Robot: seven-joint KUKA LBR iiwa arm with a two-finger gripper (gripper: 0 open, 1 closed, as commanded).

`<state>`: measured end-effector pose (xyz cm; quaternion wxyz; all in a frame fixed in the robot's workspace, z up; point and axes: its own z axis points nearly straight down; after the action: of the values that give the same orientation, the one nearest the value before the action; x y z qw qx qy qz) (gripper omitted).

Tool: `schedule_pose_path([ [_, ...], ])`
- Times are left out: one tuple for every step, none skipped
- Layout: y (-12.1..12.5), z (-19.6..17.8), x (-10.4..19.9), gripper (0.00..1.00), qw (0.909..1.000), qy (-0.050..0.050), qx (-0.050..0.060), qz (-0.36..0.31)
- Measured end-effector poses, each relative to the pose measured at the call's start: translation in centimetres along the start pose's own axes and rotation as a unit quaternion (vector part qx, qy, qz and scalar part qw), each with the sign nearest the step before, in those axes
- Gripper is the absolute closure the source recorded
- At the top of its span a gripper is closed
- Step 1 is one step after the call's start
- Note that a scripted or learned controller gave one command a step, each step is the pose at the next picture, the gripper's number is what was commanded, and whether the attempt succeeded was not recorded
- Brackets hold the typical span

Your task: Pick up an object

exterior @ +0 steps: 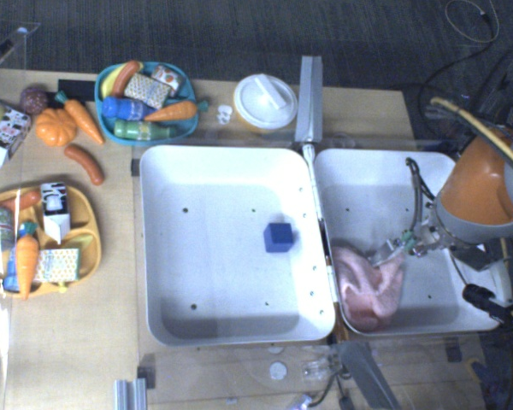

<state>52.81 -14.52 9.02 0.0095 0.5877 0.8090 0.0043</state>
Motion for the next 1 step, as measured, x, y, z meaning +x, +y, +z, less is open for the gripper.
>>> schedule_pose_path([
  [0.31,-0.92,-0.04,1.0,1.0,0.0,-0.002,-0.001],
])
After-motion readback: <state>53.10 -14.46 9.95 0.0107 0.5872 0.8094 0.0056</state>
